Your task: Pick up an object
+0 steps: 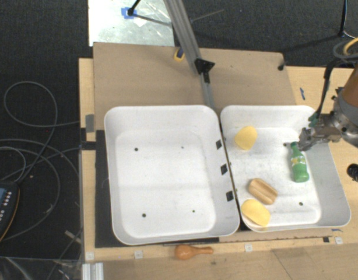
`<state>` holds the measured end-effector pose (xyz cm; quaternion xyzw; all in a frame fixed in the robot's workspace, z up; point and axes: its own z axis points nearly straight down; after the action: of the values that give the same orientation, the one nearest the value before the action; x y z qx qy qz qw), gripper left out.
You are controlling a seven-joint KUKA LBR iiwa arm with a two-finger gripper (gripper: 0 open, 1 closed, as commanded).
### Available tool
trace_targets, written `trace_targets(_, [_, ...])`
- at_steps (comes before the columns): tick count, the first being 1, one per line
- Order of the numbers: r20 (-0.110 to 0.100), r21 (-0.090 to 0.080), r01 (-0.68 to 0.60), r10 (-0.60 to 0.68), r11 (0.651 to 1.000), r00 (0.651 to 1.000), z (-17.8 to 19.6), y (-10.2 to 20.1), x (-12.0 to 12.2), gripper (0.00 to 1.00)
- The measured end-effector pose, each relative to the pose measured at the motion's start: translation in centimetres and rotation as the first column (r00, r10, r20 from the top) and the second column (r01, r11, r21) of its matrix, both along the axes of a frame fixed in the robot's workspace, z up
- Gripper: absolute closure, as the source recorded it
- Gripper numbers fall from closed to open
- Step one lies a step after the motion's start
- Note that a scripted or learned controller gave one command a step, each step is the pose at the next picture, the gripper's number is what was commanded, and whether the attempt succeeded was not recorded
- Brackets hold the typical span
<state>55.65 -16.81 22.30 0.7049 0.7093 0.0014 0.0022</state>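
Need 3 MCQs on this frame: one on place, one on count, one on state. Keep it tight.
1. Where does the green bottle lie?
A. left bin
B. right bin, near its right side
C. on the bench in front of the bins

2. How many things lie in the right bin?
A. two
B. four
C. six

3. How does the green bottle rest?
A. lying flat on the bin floor
B. lifted clear above the bin
C. leaning on the bin's front wall

Key:
1 B: the bottle lies on the right bin's floor, just below the claw.
2 B: a yellow round piece, the bottle, a tan roll and a yellow lump.
3 A: it lies lengthwise on the white floor, cap end toward the claw.
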Motion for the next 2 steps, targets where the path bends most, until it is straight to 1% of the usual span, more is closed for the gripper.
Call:
trace_targets(1, [-0.002,0.003,-0.005,0.005,1.000,1.000,-0.9,5.1,1.9,1.00])
trace_targets(2, [-0.002,0.003,-0.004,0.004,1.000,1.000,-1.4,9.9,3.2,1.00])
